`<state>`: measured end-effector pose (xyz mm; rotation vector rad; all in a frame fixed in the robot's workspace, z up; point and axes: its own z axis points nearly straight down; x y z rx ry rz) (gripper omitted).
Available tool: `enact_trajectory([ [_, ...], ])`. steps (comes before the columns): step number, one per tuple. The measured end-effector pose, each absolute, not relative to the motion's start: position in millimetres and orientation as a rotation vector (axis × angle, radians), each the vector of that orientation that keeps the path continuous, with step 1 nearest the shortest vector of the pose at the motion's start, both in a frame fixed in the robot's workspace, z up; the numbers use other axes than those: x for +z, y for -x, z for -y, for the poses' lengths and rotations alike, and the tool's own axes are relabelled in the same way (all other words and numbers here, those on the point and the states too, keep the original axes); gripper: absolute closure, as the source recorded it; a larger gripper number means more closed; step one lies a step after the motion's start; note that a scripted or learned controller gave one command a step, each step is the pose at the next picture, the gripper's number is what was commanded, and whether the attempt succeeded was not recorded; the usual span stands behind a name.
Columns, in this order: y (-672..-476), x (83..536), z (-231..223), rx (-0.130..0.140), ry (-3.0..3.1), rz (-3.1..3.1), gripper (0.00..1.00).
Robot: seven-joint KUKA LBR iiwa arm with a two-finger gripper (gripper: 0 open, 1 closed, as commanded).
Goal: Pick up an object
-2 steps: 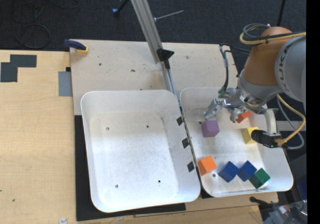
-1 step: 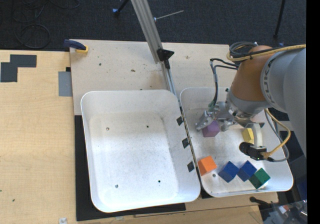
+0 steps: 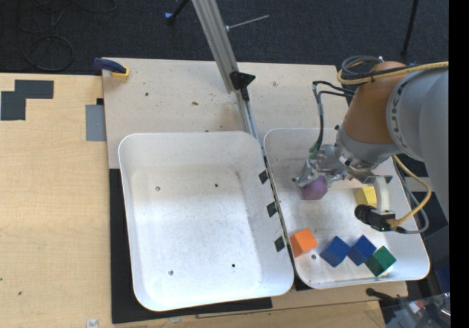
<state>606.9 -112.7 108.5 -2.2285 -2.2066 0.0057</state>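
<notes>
Bench (image 3: 183, 92) boards are carrying the whole setup, with two shallow white bins sitting side by side so that things can be lifted out of one while the other waits. The left bin (image 3: 146, 165) is lying bare of objects. The right bin (image 3: 282, 140) is holding all the loose pieces, most of them gathered along its near edge: an orange block (image 3: 302, 241) by the dividing wall, two blue blocks (image 3: 335, 251) (image 3: 361, 249) touching each other, a green block (image 3: 381, 260) just beside them, and a yellow block (image 3: 366, 195) further back under the arm.

The arm (image 3: 388, 121) is reaching in from the right, bending steeply down over the right bin, its orange band turned toward me. The hand (image 3: 316, 176) is pointing down and leftward, sitting right at a small purple object (image 3: 315, 189), which appears to be resting on the bin floor near the middle. I cannot tell whether the hand is released or clenched; the purple object seems the likely target, judging by the pose.
</notes>
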Motion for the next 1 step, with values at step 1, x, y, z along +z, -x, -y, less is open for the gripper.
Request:
enact_trajectory([
  [1,-601.8,152.0,111.7,-0.001,2.232,2.211,1.00],
])
